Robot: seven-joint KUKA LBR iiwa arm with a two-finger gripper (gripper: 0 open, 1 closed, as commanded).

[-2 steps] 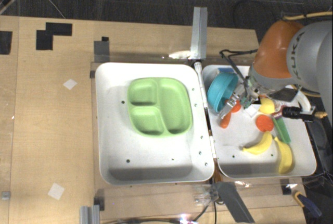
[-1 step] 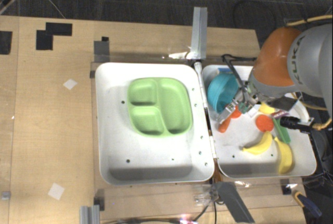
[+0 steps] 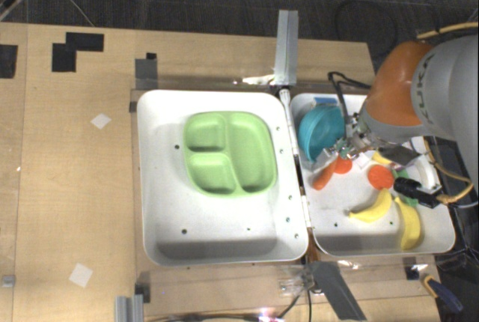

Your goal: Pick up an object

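The right bin (image 3: 329,234) holds a blue cup (image 3: 320,129) lying on its side at the back left. An orange carrot (image 3: 326,174) lies just in front of it. To the right of the carrot sit a round orange-red fruit (image 3: 380,177) and two yellow bananas (image 3: 373,209) (image 3: 409,223). My gripper (image 3: 346,152) reaches down from the right, between the blue cup and the carrot's upper end. It is close over the carrot, and I cannot make out contact. The wrist hides the bin's back right part.
The left bin (image 3: 161,231) carries a green divided tray (image 3: 227,152) in its middle. A metal post (image 3: 286,51) stands behind the wall between the bins. The grey arm with its orange band (image 3: 397,92) covers the right bin's back right corner. Cables (image 3: 419,193) hang over its right side.
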